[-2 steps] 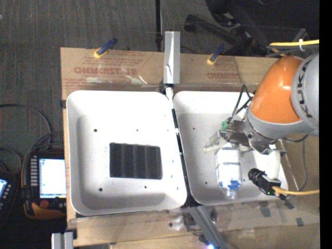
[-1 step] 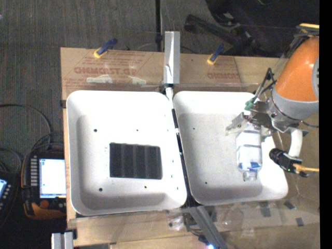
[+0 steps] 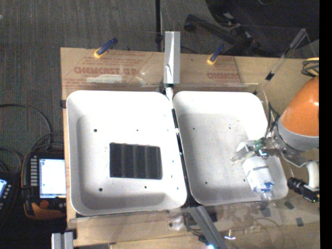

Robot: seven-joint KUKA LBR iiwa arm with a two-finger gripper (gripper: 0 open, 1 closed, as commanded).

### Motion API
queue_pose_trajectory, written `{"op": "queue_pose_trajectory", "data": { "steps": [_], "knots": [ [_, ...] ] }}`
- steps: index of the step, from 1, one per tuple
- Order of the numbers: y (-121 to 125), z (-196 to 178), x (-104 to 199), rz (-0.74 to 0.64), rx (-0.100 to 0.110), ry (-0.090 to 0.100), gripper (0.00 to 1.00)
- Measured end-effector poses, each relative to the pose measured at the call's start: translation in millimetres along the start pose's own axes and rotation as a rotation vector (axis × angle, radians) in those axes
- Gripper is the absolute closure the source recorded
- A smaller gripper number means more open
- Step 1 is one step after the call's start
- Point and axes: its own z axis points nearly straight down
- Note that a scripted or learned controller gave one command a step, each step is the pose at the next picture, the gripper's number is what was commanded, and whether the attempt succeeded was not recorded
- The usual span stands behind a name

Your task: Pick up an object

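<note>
**Hand low over the right bin's right side, bottle just beneath it**

From my screen I see the arm (image 3: 303,113) reaching in from the right, its orange band bulking large over the right edge of the right bin (image 3: 218,108). The hand (image 3: 258,148) sits low at that bin's right side, a cluster of pale and metallic parts with a touch of green. I cannot tell whether its fingers are apart or closed; they are too small and tangled against the white of the bin for me to read.

Directly below the hand lies a plastic bottle (image 3: 258,176), clear and whitish with a blue mark on its label, resting in the lower right corner of the right bin. Its upper end meets the hand in my view, but I cannot tell whether the two are touching or whether anything is gripped. The bottle runs roughly along the bin's right wall, its lower end close to the front rim.

The left bin (image 3: 91,108) holds a dark ribbed rectangular object (image 3: 135,161), lying flat near its middle, a little toward the front. It is well apart from the hand.

The two bins sit side by side, rims touching, on the table (image 3: 119,66), whose brown surface shows behind them. Two clamps with blue handles (image 3: 105,47) grip its far edge. On the floor at left lies a handheld pendant (image 3: 45,179) with a lit screen.
</note>
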Motion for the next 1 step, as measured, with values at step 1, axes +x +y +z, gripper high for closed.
{"op": "queue_pose_trajectory", "data": {
  "steps": [1],
  "knots": [
    [58.4, 50.0, -26.4, 0.021, 0.002, 0.008, 0.0]
  ]
}}
